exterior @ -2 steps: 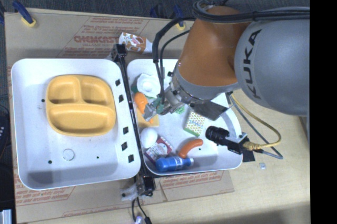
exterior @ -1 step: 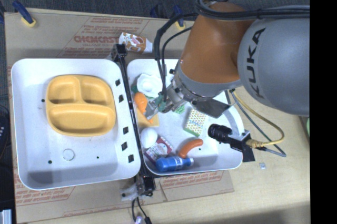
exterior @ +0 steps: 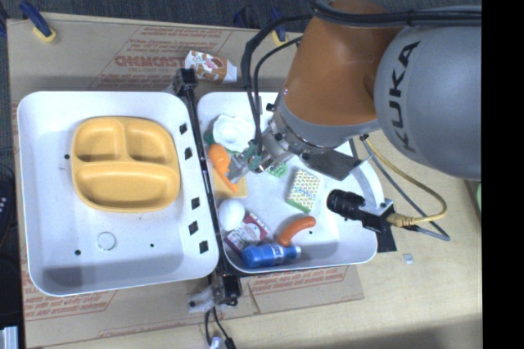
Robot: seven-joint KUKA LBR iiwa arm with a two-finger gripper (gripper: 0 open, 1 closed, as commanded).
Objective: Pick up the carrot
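Note:
The carrot [exterior: 219,160] is a short orange piece lying in the right bin [exterior: 354,251], close to its left wall. My gripper [exterior: 244,165] is low in that bin, just right of the carrot and touching or nearly touching its right side. The arm's big orange and grey wrist hangs over the bin's upper right part and hides what is below it. Nothing shows the carrot lifted; it rests on the bin floor.
Around the carrot lie a white crumpled item [exterior: 233,129], a yellow wedge [exterior: 232,186], a white egg [exterior: 232,213], a red-white packet [exterior: 246,233], a blue bottle [exterior: 270,256], a red sausage [exterior: 295,228] and a green patterned pack [exterior: 304,188]. The left bin [exterior: 49,257] holds a yellow divided plate [exterior: 125,161].

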